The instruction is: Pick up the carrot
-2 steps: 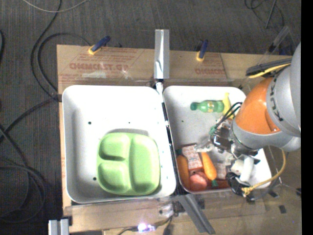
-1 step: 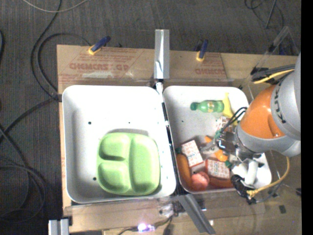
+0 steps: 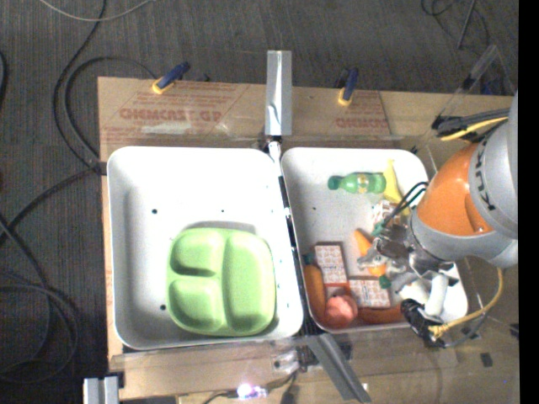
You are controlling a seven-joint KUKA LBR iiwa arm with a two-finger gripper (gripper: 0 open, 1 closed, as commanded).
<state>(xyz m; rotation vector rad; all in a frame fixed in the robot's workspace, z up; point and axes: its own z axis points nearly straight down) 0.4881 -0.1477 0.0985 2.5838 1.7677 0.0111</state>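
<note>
Where end effector point(image 3: 381, 255) hovers, carrot point(image 3: 315, 290), peach point(image 3: 340, 310), boxes point(image 3: 330, 261) crowd

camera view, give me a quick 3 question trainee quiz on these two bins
1. True or false: the green divided tray lies in the left bin.
2. Which bin holds the green bottle? A. left bin B. right bin C. neither, it lies on the bench
3. Fill in: the gripper hangs over the ____ bin, close to an orange carrot piece.

Key: 1. true. 2. B. 3. right.
</note>
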